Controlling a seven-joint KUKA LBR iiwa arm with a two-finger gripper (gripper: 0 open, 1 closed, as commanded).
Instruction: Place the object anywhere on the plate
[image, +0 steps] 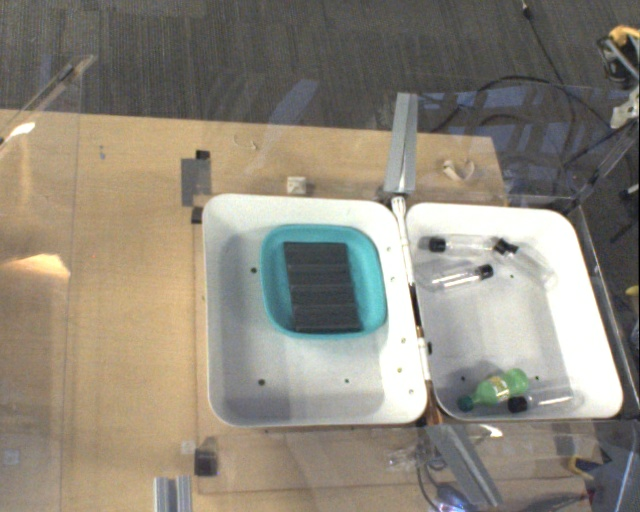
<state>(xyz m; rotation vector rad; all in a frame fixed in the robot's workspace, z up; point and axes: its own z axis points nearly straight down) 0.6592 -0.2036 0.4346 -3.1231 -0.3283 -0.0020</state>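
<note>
- Green bottle (499, 389) lies on its side near the front edge of the right bin (592, 300), touching a clear black-capped tube (540, 403).
- Three more clear tubes (462, 244) lie toward the back of that bin.
- Teal plate (372, 262) sits in the left bin (230, 350), with a dark ribbed block (321, 287) on it.
- Green bottle and plate are well apart, in separate bins.
- From here I see no hand over the bench, so I cannot tell its state.

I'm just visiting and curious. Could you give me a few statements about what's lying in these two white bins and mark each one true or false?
1. The teal plate sits in the left bin. True.
2. A dark ridged block lies on the plate. True.
3. The green bottle rests on the plate. False: it lies in the right bin, near its front edge.
4. The clear tubes with black caps are in the left bin. False: they lie in the right bin.
</note>
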